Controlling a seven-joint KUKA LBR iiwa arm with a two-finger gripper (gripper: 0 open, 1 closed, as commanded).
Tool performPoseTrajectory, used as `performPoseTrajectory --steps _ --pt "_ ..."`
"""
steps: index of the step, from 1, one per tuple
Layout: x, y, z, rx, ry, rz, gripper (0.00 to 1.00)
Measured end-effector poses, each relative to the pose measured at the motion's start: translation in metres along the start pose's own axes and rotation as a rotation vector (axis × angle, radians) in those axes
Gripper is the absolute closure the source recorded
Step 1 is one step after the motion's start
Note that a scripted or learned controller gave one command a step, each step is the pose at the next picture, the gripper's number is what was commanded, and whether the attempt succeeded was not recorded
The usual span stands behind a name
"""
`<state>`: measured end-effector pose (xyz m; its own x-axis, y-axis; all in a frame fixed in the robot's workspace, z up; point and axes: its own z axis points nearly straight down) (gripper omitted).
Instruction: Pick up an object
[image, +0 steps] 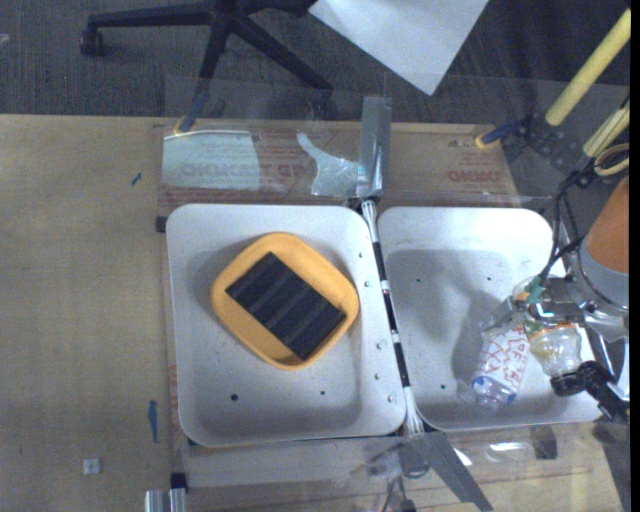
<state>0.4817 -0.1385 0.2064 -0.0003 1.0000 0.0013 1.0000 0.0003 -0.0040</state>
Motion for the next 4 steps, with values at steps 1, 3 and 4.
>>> performPoseTrajectory --steps 1,3,4 --pt "-0.014 0.047 0.079 -0.053 -0.017 0.074 0.0" --pt "0.016 0.142 0.08 -0.043 -0.018 -0.216 0.0" --pt "0.018 0.196 0.081 -0.037 -0.023 -0.368 0.0"
